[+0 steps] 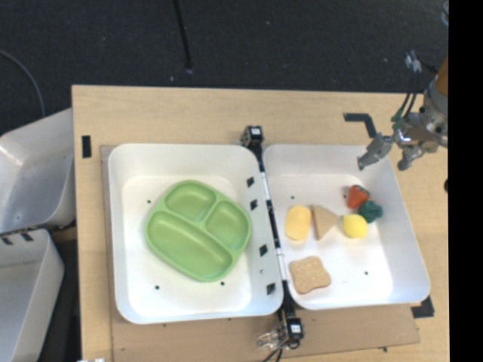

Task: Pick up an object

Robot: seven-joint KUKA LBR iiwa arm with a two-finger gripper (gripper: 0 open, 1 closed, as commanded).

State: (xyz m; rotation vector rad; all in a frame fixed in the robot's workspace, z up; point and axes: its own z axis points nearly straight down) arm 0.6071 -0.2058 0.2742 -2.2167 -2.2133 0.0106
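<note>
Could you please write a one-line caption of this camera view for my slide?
Gripper open above the right bin's far edge; toy foods lie in that bin, a green tray in the left bin.

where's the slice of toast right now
The tan toy toast slice lies in the right white bin, near its front left corner, just below the yellow oval piece and beside the centre divider.

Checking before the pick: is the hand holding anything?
No. The hand is open above the right bin's far corner, nothing between its fingers.
</note>
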